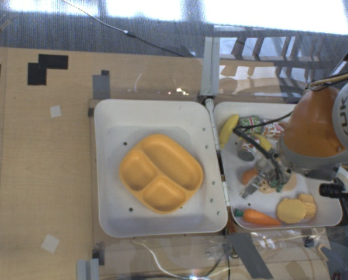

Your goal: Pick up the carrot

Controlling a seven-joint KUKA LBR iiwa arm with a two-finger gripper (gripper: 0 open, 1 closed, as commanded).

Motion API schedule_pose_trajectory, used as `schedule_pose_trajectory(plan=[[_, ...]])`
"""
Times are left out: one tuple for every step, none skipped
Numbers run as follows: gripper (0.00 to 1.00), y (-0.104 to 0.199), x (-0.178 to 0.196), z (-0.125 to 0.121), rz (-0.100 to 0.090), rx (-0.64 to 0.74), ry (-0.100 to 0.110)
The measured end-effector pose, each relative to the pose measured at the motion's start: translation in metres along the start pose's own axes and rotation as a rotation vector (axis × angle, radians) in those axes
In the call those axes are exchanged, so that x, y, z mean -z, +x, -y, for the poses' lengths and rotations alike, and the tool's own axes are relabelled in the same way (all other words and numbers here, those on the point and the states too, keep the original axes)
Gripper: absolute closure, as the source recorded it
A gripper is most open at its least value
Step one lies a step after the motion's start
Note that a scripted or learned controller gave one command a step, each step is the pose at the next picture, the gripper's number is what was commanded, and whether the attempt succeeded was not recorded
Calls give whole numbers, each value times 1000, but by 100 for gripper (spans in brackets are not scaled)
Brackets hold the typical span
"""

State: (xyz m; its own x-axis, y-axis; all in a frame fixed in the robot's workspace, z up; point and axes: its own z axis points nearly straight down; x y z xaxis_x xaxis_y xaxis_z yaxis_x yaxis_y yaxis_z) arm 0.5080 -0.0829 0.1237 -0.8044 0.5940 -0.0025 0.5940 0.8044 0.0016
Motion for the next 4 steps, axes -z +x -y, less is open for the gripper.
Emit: schedule_pose_trajectory(plan=[[0,-28,-32,-5,13,-482,-12],[0,42,63,-36,6,20,-6],[0,3,62,-12,5,-73,-3],[0,7,14,15,0,-451,0]])
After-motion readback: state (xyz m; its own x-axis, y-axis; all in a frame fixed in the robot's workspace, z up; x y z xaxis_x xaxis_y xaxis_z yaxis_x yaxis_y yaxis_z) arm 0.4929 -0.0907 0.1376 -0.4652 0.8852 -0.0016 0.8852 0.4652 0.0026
